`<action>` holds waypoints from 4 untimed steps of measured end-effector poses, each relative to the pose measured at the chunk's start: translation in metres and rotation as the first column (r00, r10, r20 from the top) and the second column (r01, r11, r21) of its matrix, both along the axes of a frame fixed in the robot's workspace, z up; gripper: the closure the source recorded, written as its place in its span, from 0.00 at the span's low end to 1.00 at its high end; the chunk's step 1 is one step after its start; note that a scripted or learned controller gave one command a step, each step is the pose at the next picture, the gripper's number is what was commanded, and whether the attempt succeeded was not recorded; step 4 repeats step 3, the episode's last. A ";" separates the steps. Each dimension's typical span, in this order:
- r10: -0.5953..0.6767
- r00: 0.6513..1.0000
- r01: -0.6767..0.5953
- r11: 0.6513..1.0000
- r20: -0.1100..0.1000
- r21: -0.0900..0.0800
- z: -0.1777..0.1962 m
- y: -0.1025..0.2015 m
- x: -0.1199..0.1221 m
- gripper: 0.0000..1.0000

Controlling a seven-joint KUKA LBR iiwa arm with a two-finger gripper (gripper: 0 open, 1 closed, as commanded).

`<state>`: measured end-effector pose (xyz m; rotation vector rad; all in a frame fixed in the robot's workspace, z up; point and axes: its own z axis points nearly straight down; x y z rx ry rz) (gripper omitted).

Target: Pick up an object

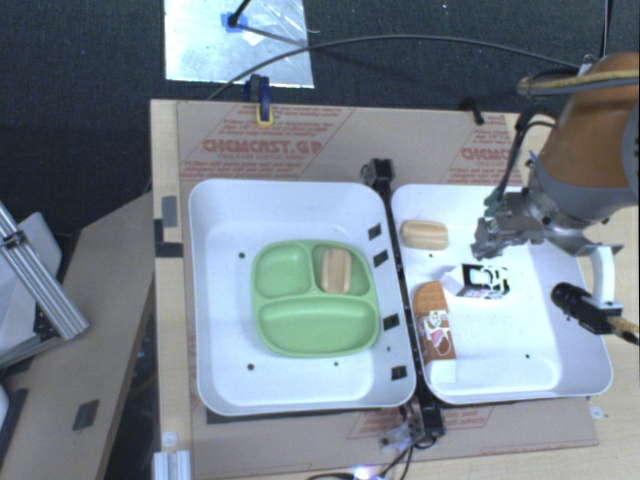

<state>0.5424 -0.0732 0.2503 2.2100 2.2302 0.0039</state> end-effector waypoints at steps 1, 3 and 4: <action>-0.001 1.000 0.001 1.000 0.000 0.000 0.004 0.056 0.014 1.00; -0.002 1.000 0.002 1.000 0.000 0.000 0.000 0.160 0.038 1.00; -0.002 1.000 0.002 1.000 0.000 0.000 0.000 0.160 0.038 1.00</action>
